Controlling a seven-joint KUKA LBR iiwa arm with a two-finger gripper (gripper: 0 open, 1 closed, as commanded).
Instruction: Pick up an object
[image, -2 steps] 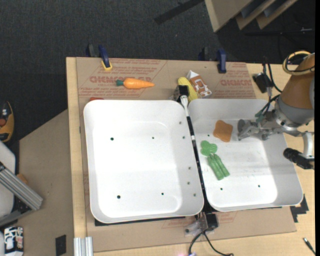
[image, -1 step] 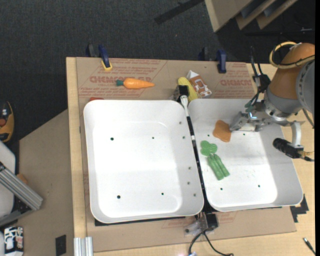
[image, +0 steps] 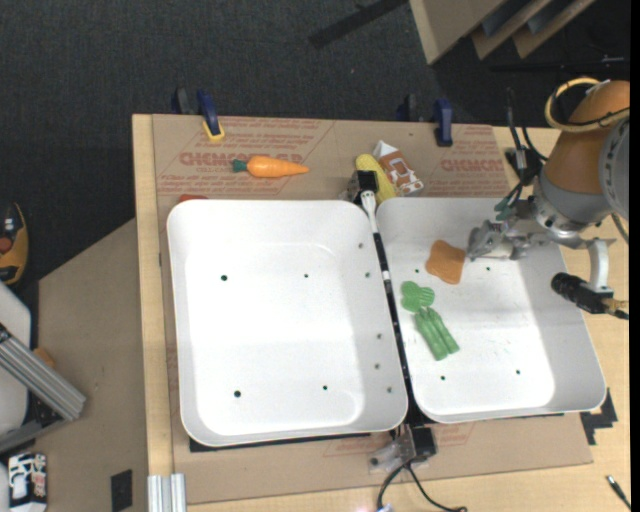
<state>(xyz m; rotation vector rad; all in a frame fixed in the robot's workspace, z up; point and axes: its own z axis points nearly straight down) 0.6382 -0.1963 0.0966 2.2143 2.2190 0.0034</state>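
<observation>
Taking the orange block (image: 446, 263) as landmark: just right of it the hand (image: 484, 243) crowds the gap; the green toy (image: 430, 320) lies near below; the bin floor (image: 500, 350) further below-right lies open.

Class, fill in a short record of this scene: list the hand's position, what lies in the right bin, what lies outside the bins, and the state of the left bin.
hand: over right bin, beside orange piece
right bin contents: orange piece, green toy
outside bins: toy carrot, yellow item
left bin: bare white floor
</observation>
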